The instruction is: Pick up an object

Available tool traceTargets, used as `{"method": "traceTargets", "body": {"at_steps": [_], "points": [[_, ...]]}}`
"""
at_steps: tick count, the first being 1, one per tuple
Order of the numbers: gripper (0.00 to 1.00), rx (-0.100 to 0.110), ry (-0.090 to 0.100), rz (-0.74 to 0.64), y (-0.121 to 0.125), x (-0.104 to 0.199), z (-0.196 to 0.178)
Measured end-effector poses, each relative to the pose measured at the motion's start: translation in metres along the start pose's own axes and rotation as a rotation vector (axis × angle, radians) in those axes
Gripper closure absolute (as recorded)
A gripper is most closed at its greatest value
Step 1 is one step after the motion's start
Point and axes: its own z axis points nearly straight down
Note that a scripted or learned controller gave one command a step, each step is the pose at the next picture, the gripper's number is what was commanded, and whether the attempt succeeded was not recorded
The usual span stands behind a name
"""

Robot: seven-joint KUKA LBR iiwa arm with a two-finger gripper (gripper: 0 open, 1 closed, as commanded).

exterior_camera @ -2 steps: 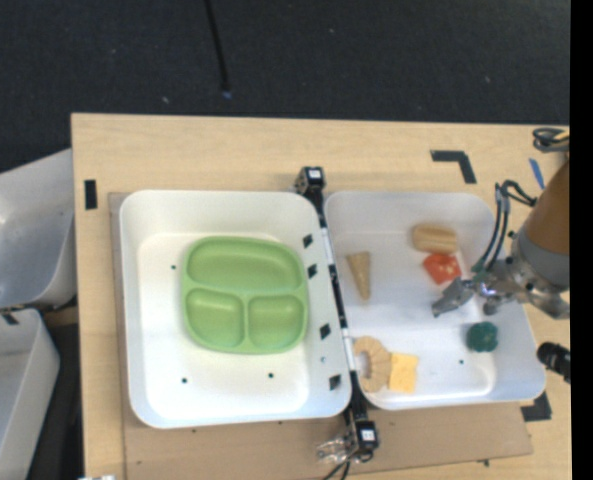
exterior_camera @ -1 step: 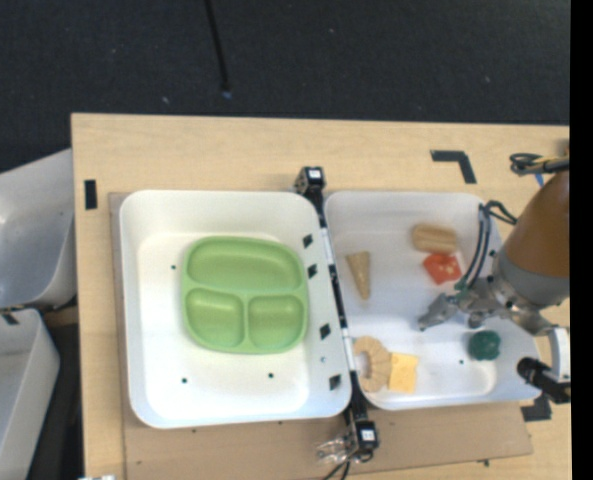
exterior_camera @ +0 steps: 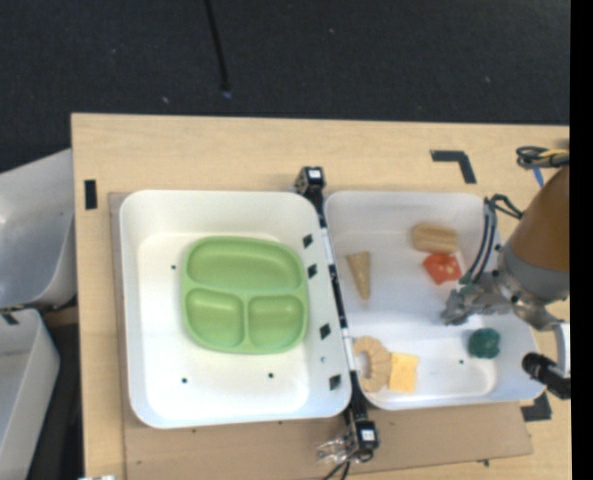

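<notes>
Over the right bin [exterior_camera: 376,208], the claw [exterior_camera: 463,308] is hung low between a red object [exterior_camera: 441,266] and a green object [exterior_camera: 484,343], apparently for a pick, though its opening cannot be told.

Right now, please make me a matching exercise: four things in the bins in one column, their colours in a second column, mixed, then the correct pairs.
Things:
1. divided plate in the left bin
2. ball near the end effector
3. square slice at the right bin's front edge
4. small item beside the tan roll

Colours:
A. red
B. yellow
C. light green
D. dark green

Pairs: 1-C, 2-D, 3-B, 4-A
</notes>
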Motion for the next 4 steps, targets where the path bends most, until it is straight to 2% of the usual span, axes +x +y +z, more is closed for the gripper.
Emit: {"method": "traceTargets", "body": {"at_steps": [2,3,4], "points": [[1.00,-0.005,-0.002,-0.007,0.011,-0.006,-0.127],[1.00,0.000,-0.002,-0.006,0.012,-0.007,-0.122],[1.00,0.003,0.002,-0.011,0.031,0.043,-0.114]]}}
